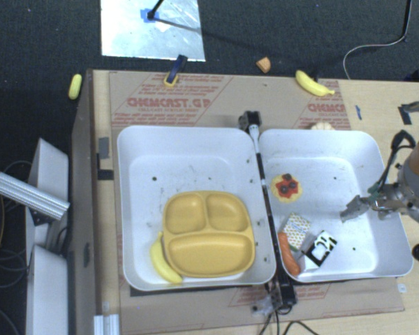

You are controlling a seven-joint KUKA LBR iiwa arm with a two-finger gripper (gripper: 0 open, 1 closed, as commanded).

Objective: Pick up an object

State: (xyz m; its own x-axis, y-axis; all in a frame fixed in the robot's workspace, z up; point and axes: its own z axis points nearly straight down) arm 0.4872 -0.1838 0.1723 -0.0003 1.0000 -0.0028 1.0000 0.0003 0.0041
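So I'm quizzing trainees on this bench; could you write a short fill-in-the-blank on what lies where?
1. The yellow divided tray lies in the ___ bin.
2. The banana in that bin touches the tray's ___ corner.
3. The end effector hovers over the ___ bin.

Missing words: left; lower-left; right

Dark carpeted floor [28,40], shiny metal sheet [152,18] lying on it, cardboard-covered bench [216,93]

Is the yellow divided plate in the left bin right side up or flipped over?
Right side up: the yellow divided plate shows its three hollow compartments facing up, lying flat in the left bin.
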